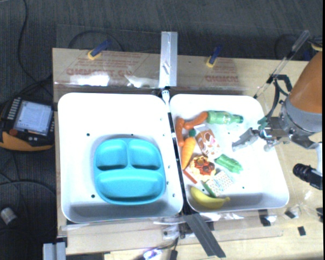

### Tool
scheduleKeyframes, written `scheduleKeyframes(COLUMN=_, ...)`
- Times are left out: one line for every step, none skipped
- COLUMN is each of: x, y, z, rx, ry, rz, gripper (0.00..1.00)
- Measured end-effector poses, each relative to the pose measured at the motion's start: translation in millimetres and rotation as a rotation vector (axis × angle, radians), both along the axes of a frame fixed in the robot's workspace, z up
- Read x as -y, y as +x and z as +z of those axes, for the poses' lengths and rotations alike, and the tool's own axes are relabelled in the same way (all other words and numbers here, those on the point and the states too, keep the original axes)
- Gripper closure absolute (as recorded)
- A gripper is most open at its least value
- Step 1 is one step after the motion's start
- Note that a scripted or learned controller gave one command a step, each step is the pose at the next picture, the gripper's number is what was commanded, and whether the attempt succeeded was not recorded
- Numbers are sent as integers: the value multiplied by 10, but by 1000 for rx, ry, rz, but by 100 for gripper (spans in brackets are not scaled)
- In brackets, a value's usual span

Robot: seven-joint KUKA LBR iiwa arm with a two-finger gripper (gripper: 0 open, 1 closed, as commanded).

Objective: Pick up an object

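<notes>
1. Gripper (248,138) at right of frame, over right bin (260,191); jaws spread, nothing between them.
2. Toy food piled at bin's left: green bottle (224,117), carrot (187,150), banana (208,198).
3. Blue tray (130,169) in left bin (76,145).

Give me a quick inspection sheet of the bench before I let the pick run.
Surface: two white bins; left bin, right bin.
Job's things: in the right bin, green bottle, carrot, banana, small packets.
Clutter: blue divided tray in the left bin.
Gripper: gripper over the right bin, holding nothing.
Cables: black cables on the floor at left.
Surroundings: handheld pendant on dark carpet.
</notes>
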State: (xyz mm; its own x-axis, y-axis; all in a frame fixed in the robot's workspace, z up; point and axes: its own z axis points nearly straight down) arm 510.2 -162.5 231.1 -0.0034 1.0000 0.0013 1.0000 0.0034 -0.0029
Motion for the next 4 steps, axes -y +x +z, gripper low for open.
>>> scheduleKeyframes(x=-557, y=256, z=-575, rx=-1, ry=-1, rz=-29, gripper=0)
scheduleKeyframes(x=-419, y=374, z=-1124, rx=-1, ry=-2, rz=-67, gripper=0)
scheduleKeyframes(x=-711, y=583, z=-481, rx=-1, ry=-6, rz=-471, gripper=0)
scheduleKeyframes(x=-454, y=287, z=98, rx=-1, ry=-6, rz=-466, gripper=0)
